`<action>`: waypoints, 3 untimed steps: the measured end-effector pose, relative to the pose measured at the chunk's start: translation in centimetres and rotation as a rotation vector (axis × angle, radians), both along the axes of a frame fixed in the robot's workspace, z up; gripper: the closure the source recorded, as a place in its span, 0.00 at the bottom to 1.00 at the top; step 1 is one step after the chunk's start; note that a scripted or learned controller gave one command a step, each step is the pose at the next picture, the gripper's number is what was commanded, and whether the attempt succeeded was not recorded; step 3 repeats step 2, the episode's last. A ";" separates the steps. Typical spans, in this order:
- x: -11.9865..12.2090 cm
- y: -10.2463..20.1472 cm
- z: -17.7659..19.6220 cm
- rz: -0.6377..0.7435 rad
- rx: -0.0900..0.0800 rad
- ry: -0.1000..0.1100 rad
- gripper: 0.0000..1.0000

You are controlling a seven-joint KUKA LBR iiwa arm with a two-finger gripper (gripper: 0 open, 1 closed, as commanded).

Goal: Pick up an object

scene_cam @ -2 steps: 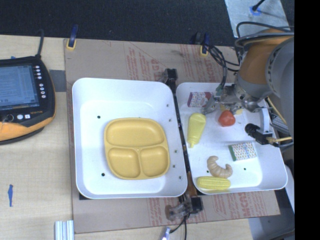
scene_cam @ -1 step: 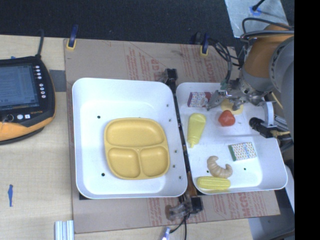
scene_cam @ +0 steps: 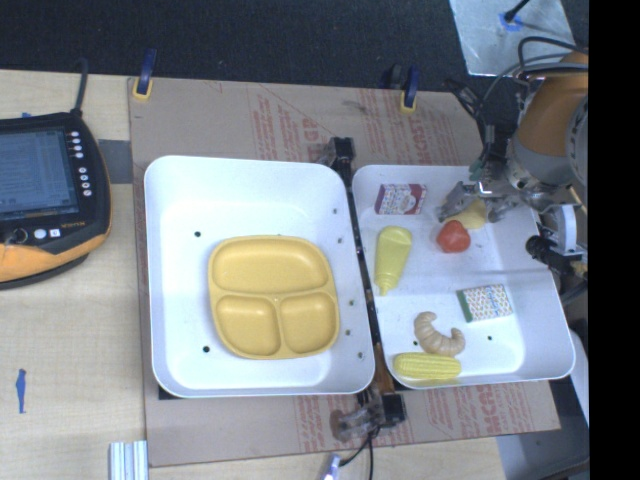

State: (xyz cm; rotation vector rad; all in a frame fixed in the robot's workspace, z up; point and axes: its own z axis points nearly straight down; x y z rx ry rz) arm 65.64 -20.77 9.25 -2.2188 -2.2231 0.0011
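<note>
- Jaws (scene_cam: 470, 204) of the grey arm sit low over the far right part of the right bin (scene_cam: 530, 353), spread apart, with a small pale yellow object (scene_cam: 474, 216) between the fingertips; whether they actually grip it cannot be told.
- Red tomato-like piece (scene_cam: 453, 236) lies just in front of the jaws and slightly to the left, close to the pale yellow object.
- A small red-and-white carton (scene_cam: 400, 199) lies to the left of the jaws, level with them, near the bin's far wall.
- A yellow squeeze-bottle shape (scene_cam: 391, 257) lies further left and nearer the camera than the jaws, along the bin's left wall.
- A patterned green-and-white block (scene_cam: 485, 302) rests well in front of the jaws, toward the bin's right side.
- A tan curled croissant-like piece (scene_cam: 439, 333) and a yellow corn cob (scene_cam: 427, 367) lie at the near end of the bin, farthest from the jaws, the corn just in front of the croissant.
- The left bin (scene_cam: 180, 218), far left of the jaws, holds a yellow divided plate (scene_cam: 272, 295) with three compartments.
- A handheld control pendant (scene_cam: 45, 194) with a screen lies on the tabletop (scene_cam: 60, 368), beyond the left bin.
</note>
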 end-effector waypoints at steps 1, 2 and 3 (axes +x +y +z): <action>-3.1 4.7 -0.1 0.005 -0.001 0.003 0.00; -3.1 4.6 1.0 0.007 -0.001 0.005 1.00; -3.1 4.6 1.0 0.007 -0.001 0.005 1.00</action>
